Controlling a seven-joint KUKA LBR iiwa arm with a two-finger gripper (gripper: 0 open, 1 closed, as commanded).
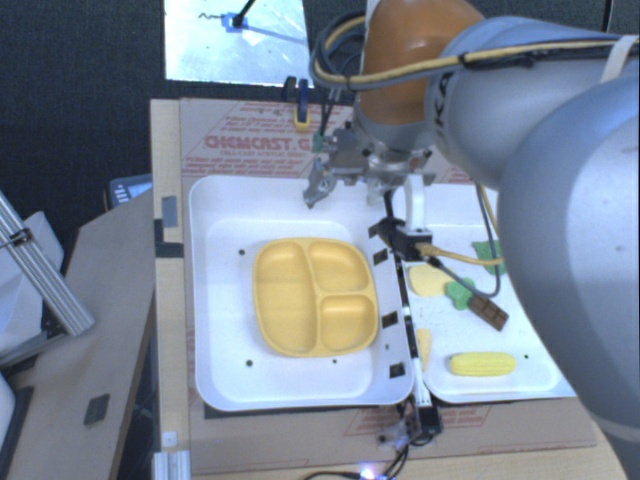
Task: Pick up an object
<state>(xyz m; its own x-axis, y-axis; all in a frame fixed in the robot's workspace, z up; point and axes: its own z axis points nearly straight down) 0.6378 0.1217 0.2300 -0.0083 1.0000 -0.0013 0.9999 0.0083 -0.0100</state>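
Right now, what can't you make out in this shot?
- Right bin: its right part, hidden behind the arm.
- Green item: partly covered by the arm, so its shape is unclear.
- Gripper: too cluttered and small to read.
- Brown item: too small to identify.

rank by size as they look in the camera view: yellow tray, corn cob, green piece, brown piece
1. yellow tray
2. corn cob
3. brown piece and green piece look alike; the arm partly hides both, so unranked
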